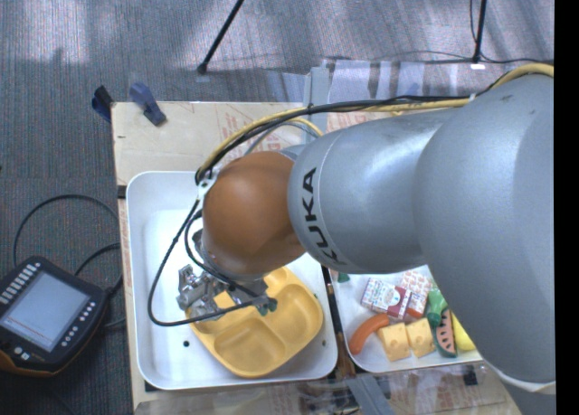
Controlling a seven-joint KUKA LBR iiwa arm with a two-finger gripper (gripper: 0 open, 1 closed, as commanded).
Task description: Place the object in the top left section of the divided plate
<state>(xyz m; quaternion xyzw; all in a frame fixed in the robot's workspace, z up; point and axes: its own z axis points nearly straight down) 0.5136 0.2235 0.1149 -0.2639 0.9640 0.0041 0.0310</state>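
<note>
From the fixed overhead camera, the grey arm (434, 196) with its orange band (249, 214) is seen reaching from the right over the left white bin (149, 223). The gripper (201, 294) is held low over the upper left part of the yellow divided plate (262, 332), which lies in that bin with its long axis running from lower left to upper right. Whether anything is held there cannot be told. Toy food items (407, 318) are gathered in the right bin (362, 363). A teach pendant (45, 314) lies on the floor to the left.
</note>
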